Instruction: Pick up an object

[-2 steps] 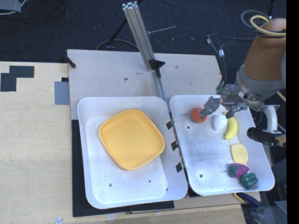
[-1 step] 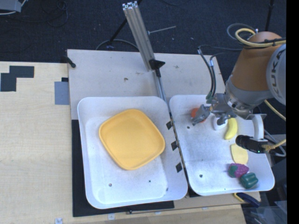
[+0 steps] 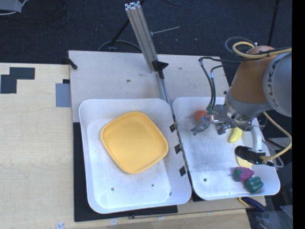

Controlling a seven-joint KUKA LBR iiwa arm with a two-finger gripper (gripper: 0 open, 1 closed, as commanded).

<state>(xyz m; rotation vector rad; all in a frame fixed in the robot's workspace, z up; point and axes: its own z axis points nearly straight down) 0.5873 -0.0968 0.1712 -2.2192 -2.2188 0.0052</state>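
The gripper (image 3: 209, 124) hangs low over the right bin (image 3: 209, 171), near its upper left part, at the end of the grey arm (image 3: 279, 85) with its orange band (image 3: 250, 82) reaching in from the right. Whether it is spread or pressed together cannot be told; dark metal parts jut left from the wrist, and nothing is plainly seen pinched there. Just beside the gripper, at its upper left, sits a small orange object (image 3: 200, 114), partly hidden by the tool, so contact is unclear.

To the gripper's right, a yellow object (image 3: 235, 135) lies by the wrist, partly covered by it. Lower in the same bin, toward its right corner, a magenta object (image 3: 242, 174) and a green object (image 3: 254, 184) lie touching or nearly so. A black cable end with a small green light (image 3: 248, 155) hangs above them.

The left bin (image 3: 95, 185) holds a yellow square plate (image 3: 134, 141), lying flat, turned at a slant, in the bin's upper middle. Black clips (image 3: 177, 148) sit along the seam between the two bins. An aluminium bar (image 3: 142, 35) slants up from behind the bins, and the bench (image 3: 33, 142) of pale wood spreads to the left.
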